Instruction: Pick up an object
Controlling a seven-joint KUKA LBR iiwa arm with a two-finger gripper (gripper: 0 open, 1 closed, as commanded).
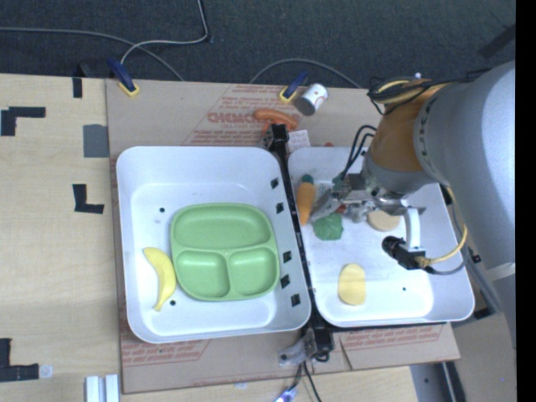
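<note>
From above, we see the gripper (pixel 335 203) low in the right bin (pixel 444 304), its tip right over a green piece (pixel 328 228) — an orange carrot (pixel 306 201) lies just to its left, long axis running up-down. We cannot tell whether it grips anything; a yellow lemon (pixel 353 284) sits apart, nearer us.

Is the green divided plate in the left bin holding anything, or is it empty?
Empty. The green divided plate lies flat in the left bin, its three compartments bare; the banana lies beside it on the bin floor.
</note>
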